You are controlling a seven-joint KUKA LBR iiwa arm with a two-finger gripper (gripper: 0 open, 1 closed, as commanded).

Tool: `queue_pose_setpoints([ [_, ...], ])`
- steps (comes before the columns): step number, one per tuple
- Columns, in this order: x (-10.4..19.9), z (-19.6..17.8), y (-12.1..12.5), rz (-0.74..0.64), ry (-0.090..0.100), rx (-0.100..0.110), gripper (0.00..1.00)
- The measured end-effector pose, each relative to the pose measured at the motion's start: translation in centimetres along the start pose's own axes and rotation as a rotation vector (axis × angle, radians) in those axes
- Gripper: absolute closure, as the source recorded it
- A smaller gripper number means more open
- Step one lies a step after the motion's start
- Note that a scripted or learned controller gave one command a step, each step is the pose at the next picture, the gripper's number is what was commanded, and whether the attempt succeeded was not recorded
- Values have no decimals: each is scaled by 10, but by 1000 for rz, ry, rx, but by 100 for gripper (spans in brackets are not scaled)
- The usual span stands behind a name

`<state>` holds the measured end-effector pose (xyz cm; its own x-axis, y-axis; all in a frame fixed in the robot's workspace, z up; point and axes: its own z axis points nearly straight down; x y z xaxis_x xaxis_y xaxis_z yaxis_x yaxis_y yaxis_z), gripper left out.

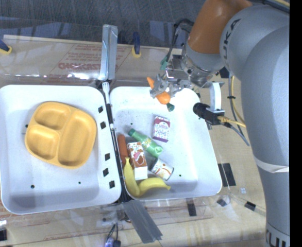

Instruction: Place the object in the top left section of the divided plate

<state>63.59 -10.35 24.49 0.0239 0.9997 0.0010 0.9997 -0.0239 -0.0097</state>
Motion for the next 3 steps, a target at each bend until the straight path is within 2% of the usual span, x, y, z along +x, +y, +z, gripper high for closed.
queue_pose_setpoints([
  [1, 17, -45, -65, -364, -1, -2, 100],
  [2, 35, -80, -92, -828, -5, -6, 100],
  [3, 35, -89, -92, -830, -5, -2, 100],
])
